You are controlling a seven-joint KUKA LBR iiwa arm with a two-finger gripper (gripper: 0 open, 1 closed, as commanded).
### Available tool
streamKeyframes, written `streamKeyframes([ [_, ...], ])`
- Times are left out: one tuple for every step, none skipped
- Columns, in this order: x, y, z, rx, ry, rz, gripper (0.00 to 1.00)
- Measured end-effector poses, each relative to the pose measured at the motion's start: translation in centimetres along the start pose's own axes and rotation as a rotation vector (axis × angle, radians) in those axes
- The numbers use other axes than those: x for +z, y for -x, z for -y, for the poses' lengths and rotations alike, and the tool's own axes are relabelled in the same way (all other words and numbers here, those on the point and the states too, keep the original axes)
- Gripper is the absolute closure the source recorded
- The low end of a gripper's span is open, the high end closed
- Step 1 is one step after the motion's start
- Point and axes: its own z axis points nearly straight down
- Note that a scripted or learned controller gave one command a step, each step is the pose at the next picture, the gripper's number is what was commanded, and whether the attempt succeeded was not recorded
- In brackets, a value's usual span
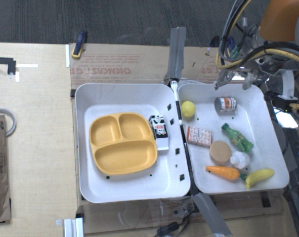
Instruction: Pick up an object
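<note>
End effector [234,78] above far edge of right bin [275,132], just beyond small can [226,104]. Open or closed: cannot tell. Yellow plate [123,143] in left bin [85,147].

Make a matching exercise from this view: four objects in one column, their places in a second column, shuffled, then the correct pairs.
Things:
1. yellow divided plate
2. lemon
3. banana
4. small can

Places:
A. right bin, near-right corner
B. left bin, middle
C. right bin, far side, lying on its side
D. right bin, far-left corner by the divider

Pairs: 1-B, 2-D, 3-A, 4-C
</note>
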Motion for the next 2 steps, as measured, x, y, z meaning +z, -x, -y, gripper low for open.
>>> streamKeyframes([
  [17.3,1.4,1.7,0.104,0.0,0.001,0.0],
  [17.8,8.7,3.5,0.078,0.002,0.002,0.0],
])
